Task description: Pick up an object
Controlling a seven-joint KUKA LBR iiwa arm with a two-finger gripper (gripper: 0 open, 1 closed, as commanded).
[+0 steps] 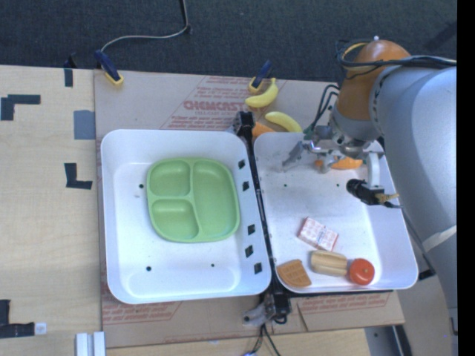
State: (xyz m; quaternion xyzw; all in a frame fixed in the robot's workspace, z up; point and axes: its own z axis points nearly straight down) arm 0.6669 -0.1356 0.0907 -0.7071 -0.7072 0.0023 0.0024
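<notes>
Risk, we judge, is a miss: the gripper (320, 153) hangs at the right bin's (386, 273) twelve o'clock rim, by an orange piece (346, 164); we cannot tell its state. The roll (328, 262), tomato (361, 271), cracker (295, 274) and wafer (318, 234) lie well apart at six o'clock.

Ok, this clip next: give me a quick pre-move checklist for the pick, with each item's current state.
1. Gripper is over the right bin: ok.
2. Something is gripped: cannot tell; nothing is seen between the fingers.
3. Orange piece close beside the gripper, reachable: ok.
4. Pink-and-white block, wooden cylinder, red ball and tan piece lie near the front rim, apart from the gripper: ok.
5. Green plate sits in the left bin, clear of the arm: ok.
</notes>
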